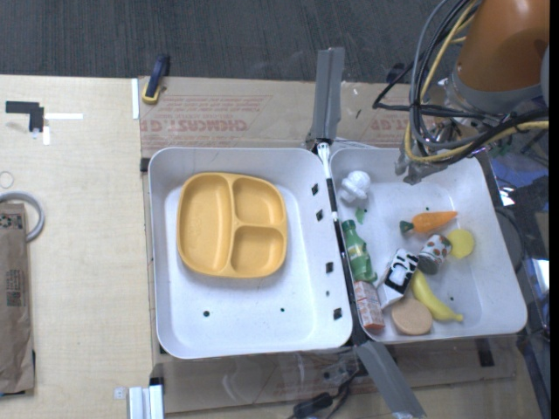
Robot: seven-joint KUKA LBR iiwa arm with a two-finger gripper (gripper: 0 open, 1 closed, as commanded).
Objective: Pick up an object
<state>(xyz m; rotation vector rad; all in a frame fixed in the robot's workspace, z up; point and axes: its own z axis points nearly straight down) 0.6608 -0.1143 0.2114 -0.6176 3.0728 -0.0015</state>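
The claw (410, 171) hangs over the right bin's (498, 234) far edge; its spread cannot be told.

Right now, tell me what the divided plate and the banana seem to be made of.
Divided plate: looks like molded plastic, matte yellow-orange, with smooth rounded compartment walls and even color. Banana: probably a plastic toy, with uniform yellow and a slight sheen; too small to be sure.

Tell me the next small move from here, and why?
Probably lower the end effector toward the white ball, nudging left. It hangs over the right bin's back edge above the objects, and that ball sits nearest, apart from the green bottle and carrot.
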